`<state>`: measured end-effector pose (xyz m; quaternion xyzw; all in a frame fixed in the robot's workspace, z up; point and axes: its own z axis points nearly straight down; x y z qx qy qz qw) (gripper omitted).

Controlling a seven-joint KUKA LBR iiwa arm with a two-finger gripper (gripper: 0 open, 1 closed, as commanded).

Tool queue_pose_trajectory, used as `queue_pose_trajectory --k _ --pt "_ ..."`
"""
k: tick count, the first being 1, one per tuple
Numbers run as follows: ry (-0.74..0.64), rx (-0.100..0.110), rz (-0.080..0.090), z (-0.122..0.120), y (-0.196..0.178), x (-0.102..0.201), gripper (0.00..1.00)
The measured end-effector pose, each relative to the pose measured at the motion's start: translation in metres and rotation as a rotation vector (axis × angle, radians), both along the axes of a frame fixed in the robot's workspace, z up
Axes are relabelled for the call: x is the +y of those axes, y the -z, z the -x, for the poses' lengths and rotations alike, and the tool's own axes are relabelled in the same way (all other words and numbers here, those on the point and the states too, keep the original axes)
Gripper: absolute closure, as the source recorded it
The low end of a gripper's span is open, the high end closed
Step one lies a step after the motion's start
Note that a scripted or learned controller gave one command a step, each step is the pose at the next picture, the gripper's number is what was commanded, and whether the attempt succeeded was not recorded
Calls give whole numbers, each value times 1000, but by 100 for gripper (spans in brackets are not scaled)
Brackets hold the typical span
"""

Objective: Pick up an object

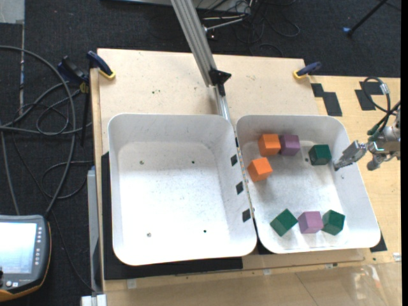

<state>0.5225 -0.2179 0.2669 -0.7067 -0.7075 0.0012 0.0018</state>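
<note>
Sitting bare on the left is the left bin (172, 190), while the right bin (357, 199) is holding seven cubes: two orange, two purple, three green. One green cube (320, 153) is lying toward two o'clock of that bin, just beside the gripper (349, 156), which is hovering at the three o'clock rim carrying nothing; whether it is released or clenched, I cannot tell. Judging by this, the approach step is running; next comes lowering over that cube.

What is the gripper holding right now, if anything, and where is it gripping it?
Nothing. The gripper sits at the right bin's right rim, beside the dark green cube, with no object between its fingers.
</note>
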Motion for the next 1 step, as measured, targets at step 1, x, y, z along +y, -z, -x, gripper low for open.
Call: queue_pose_trajectory --k 1 --pt "-1 -4 1 -1 -2 0 0"
